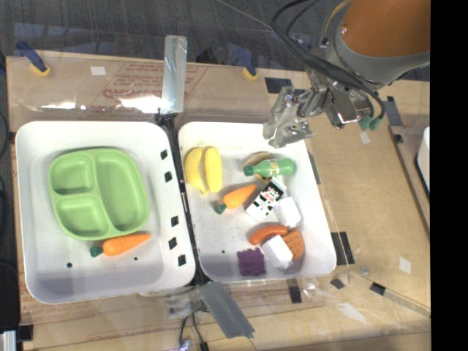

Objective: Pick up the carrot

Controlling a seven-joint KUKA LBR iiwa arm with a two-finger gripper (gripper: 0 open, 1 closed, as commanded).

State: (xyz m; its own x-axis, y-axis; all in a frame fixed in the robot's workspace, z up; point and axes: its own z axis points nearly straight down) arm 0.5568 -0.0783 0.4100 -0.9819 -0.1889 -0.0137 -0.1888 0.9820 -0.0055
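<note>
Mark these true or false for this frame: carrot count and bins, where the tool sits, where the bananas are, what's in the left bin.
1. Each bin holds a carrot. True: one carrot lies in the left bin, another carrot in the right bin.
2. The tool is gripping a carrot. False: it hangs above the right bin's far edge, with no carrot between its fingers.
3. The bananas lie on the green tray. False: they lie in the right bin.
4. The left carrot lies in a tray compartment. False: it lies beside the tray's near edge.
5. A green bottle lies in the right bin. True.
</note>
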